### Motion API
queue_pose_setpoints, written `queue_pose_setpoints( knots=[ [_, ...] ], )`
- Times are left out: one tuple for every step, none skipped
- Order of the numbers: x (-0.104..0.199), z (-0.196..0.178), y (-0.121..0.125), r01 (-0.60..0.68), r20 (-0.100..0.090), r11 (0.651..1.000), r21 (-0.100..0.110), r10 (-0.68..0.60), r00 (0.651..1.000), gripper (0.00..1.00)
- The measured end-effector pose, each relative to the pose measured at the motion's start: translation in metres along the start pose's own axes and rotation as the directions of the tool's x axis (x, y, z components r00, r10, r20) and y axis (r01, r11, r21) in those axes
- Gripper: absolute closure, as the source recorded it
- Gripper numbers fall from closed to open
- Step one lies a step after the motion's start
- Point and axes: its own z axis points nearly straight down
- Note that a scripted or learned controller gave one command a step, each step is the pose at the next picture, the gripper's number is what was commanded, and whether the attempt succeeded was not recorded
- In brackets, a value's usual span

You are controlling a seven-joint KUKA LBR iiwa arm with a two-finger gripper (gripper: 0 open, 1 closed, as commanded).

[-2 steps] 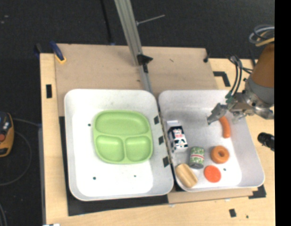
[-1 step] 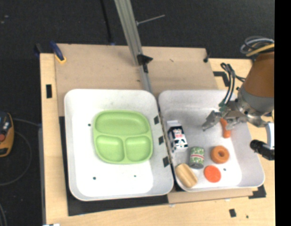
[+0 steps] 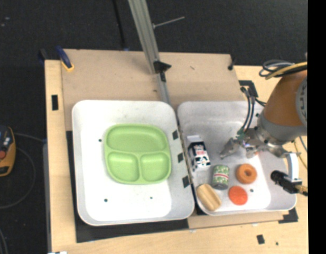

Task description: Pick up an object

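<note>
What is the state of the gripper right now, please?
Gripper: over the right bin, above the orange ring; open or closed cannot be told.

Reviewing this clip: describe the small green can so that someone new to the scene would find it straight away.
Start at the right-hand white bin, next to the one holding the green divided plate. Near its front edge sits a cluster of small items; the green can stands between the black-and-white carton and the orange ring. It is the cluster's one green item, a short cylinder with a pale top.
</note>
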Motion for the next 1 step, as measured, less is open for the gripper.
queue_pose_setpoints(
  knots=[
    [-0.0011,0.0288,0.0002,-0.001,0.001,1.000,-0.004,0.001,1.000,0.00]
  ],
)
